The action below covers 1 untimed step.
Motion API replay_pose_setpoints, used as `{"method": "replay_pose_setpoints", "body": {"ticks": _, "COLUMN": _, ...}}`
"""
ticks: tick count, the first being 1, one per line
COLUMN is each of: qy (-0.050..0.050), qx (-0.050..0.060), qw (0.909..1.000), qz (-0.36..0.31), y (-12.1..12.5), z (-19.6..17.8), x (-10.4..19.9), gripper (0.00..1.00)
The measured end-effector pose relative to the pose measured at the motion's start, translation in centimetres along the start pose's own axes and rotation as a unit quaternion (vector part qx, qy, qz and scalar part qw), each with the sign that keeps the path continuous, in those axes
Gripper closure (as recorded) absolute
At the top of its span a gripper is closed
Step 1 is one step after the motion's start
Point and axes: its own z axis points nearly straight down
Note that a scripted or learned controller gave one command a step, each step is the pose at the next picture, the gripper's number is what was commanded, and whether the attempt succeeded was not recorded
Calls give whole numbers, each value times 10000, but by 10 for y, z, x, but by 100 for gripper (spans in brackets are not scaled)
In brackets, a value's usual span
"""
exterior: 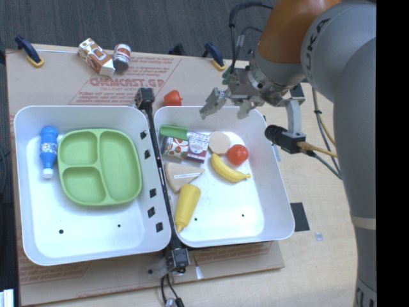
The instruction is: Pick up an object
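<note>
My gripper (227, 106) hangs open over the far edge of the right bin (271, 197), its two grey fingers spread apart with nothing between them. Below and in front of it lie a red tomato (238, 153), a yellow banana (229, 170), a round beige piece (219, 142), a printed packet (187, 146) with a green stick (174, 132) beside it, a pale wedge (179, 178) and a yellow bottle (186, 206).
The left bin (38, 229) holds a green divided plate (100, 165) and a blue bottle (48, 148). Behind the bins on the cardboard lie a small carton (94, 56), a can (122, 56) and a red piece (172, 98). Blue clamps sit at the bench's far edge.
</note>
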Motion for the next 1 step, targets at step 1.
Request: {"method": "replay_pose_setpoints", "body": {"ticks": 1, "qy": -2, "qx": 8, "qw": 10000, "qz": -18, "y": -53, "z": 54, "x": 130, "gripper": 0}}
